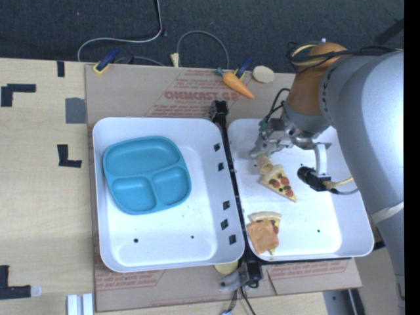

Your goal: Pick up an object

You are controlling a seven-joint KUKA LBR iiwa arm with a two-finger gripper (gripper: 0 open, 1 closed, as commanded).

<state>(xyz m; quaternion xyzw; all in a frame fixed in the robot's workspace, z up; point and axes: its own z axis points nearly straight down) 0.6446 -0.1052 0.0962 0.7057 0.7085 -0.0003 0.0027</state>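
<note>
A toy pizza slice [278, 180] lies in the middle of the right bin [328, 241], tip pointing to the lower right. A toy sandwich or taco piece [264, 231] rests near that bin's front left corner. My gripper [264, 148] hangs low over the right bin's upper left part, just above the crust end of the pizza slice. Its fingers point down and to the left, close to the slice or touching it. Nothing shows between them.
The left bin [197, 235] holds a blue divided plate [147, 174]. Behind the bins, on the cardboard, lie a toy carrot [237, 85] and a pale round piece [264, 74]. Cables run along the back edge. The arm's grey bulk covers the right side.
</note>
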